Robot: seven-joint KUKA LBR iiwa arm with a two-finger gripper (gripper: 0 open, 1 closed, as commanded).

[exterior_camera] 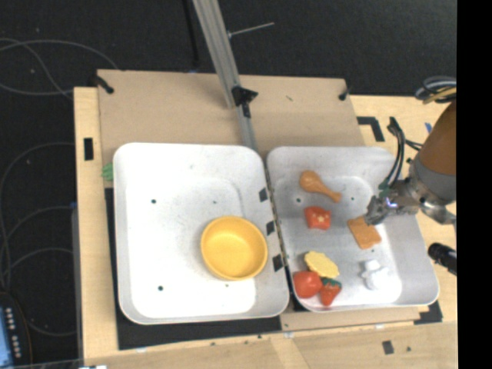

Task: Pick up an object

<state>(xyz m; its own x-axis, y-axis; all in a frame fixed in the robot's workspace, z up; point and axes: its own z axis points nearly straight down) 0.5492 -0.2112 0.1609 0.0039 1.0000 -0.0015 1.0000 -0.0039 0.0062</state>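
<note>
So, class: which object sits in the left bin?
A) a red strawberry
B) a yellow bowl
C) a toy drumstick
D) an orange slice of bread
B: the yellow bowl rests in the left bin, while the food toys all lie in the right bin.

You have an orange toast-like slab (pixel 364 232) lying flat in the right bin (pixel 400 283), tilted, its upper corner touching the tool (pixel 379 211). Left of it sit a drumstick (pixel 318 184), a red pepper (pixel 318 218), corn (pixel 321 264), a tomato (pixel 306 284) and a strawberry (pixel 330 292).
</note>
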